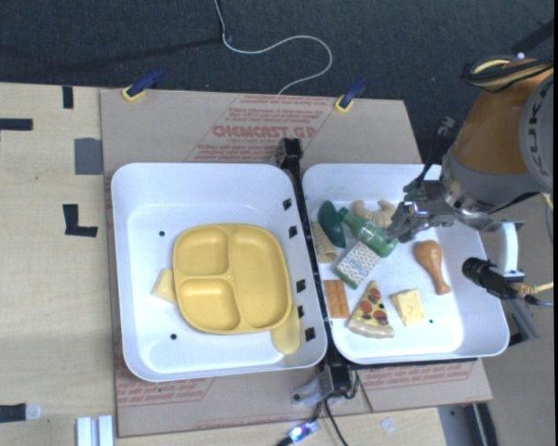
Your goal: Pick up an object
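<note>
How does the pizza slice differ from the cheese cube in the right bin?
The pizza slice is a flat triangle, while the cheese cube is a small block. The pizza slice has red and dark toppings on an orange base, while the cheese cube is plain pale yellow. The pizza slice covers more of the floor than the cheese cube. Both lie side by side near the front of the right bin, away from the end effector.

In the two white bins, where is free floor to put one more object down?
The left bin has bare floor around the yellow divided plate, widest above it. In the right bin, the strip along the near rim below the pizza slice and cheese is free. Its middle is crowded under the gripper.
</note>
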You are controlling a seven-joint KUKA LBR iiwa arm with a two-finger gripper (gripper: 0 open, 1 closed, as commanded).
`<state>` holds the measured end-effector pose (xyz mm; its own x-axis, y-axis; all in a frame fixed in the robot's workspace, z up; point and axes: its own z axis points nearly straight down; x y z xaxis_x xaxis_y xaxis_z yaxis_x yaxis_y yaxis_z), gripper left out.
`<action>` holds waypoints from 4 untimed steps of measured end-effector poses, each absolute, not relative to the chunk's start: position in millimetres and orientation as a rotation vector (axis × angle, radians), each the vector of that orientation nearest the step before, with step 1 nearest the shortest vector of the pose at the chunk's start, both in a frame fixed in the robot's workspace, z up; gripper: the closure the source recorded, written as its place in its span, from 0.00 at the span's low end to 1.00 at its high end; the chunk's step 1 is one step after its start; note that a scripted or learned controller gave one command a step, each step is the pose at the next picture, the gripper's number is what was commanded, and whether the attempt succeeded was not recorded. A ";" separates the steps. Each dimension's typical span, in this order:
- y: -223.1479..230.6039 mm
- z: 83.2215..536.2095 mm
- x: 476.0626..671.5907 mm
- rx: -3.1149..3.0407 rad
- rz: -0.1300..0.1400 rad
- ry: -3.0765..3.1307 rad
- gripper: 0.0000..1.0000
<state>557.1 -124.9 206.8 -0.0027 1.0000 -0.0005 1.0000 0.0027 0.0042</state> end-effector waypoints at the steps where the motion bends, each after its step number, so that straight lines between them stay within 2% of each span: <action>1: -124.1 225.2 557.6 2.219 0.001 2.223 1.00; 2: -68.7 217.7 577.6 2.215 0.000 2.231 1.00; 3: -59.9 219.7 600.3 2.218 0.000 2.226 1.00; 4: -63.9 217.8 581.6 2.222 -0.005 2.223 1.00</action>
<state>581.6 -63.9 217.8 -0.0001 1.0000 -0.0012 1.0000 0.0001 -0.0031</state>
